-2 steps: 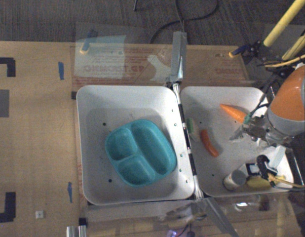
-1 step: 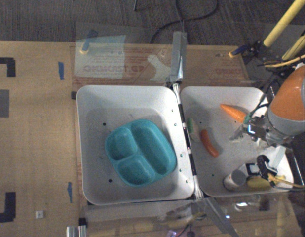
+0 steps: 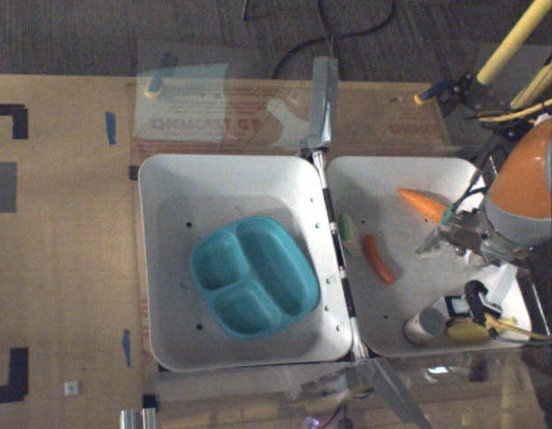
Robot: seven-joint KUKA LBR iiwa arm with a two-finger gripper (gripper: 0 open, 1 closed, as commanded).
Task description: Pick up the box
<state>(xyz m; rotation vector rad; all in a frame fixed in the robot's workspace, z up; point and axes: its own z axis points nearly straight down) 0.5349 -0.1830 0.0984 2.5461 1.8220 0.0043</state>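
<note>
What looks like the box (image 3: 458, 307), small and black and white, lies near the front right corner of the right bin (image 3: 383, 181). It sits between a white cup (image 3: 422, 327) and a yellow fruit-like item (image 3: 468, 332). My gripper (image 3: 447, 238) hangs over the right side of that bin, a little behind the box and apart from it. It is close to the tip of an orange carrot (image 3: 423, 205). The arm's orange band (image 3: 526, 181) is above the bin's right wall. Nothing is visibly held.
In the right bin, a red sausage-shaped item (image 3: 379, 258) and a small green piece (image 3: 345, 229) lie near the divider. The left bin (image 3: 169, 186) holds a teal divided plate (image 3: 254, 275). Yellow poles and cables stand at the back right.
</note>
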